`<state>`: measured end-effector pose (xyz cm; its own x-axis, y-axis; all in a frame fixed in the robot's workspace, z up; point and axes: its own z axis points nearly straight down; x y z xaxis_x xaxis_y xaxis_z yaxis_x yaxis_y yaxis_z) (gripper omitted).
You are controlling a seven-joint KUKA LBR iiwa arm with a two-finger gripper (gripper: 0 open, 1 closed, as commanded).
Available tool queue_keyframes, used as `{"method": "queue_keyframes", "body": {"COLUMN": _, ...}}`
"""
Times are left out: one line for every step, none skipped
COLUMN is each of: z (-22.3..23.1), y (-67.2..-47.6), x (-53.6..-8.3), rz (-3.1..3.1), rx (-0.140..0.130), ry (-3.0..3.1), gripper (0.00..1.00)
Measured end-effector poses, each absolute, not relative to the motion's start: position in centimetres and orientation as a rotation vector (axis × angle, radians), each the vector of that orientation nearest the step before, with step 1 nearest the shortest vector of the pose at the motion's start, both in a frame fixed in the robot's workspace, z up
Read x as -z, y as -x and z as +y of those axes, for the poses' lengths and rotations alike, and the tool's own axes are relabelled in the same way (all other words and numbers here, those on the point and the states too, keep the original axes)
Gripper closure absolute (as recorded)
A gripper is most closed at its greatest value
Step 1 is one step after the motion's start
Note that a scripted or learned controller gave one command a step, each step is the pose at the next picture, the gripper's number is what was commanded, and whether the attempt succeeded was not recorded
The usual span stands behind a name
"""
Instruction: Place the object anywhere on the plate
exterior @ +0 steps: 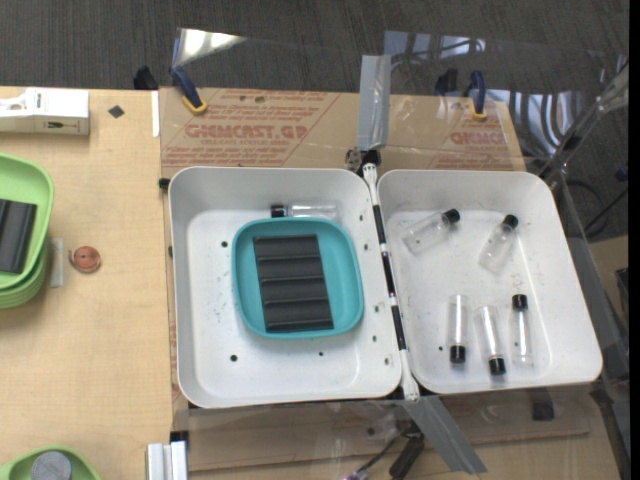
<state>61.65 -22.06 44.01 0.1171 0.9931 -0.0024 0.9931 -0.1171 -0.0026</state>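
Camera view: two shallow white plastic bins sit side by side. Left bin point(200, 358) holds one teal plate point(345, 278), square with rounded corners, carrying one black ribbed insert point(292, 283). One clear vial point(300, 210) with a black cap lies just behind the plate, off its rim. Right bin point(560, 358), beside the plate's bin, contains five clear cylindrical vials with black caps: two point(432, 226) point(497, 243) at the back, three point(457, 330) point(490, 340) point(521, 323) nearer the front. Pincer state: cannot tell.
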Motion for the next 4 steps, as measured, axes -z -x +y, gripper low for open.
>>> {"method": "queue_keyframes", "body": {"z": -22.04, "y": -61.66, "x": -44.0, "rz": -2.087, "rx": -0.005, "ry": 2.347, "gripper": 0.0}}
{"method": "queue_keyframes", "body": {"z": -22.05, "y": -61.66, "x": -44.0, "rz": -2.087, "rx": -0.005, "ry": 2.348, "gripper": 0.0}}
{"method": "queue_keyframes", "body": {"z": -22.05, "y": -61.66, "x": -44.0, "rz": -2.087, "rx": -0.005, "ry": 2.348, "gripper": 0.0}}
{"method": "queue_keyframes", "body": {"z": -22.05, "y": -61.66, "x": -44.0, "rz": -2.087, "rx": -0.005, "ry": 2.348, "gripper": 0.0}}
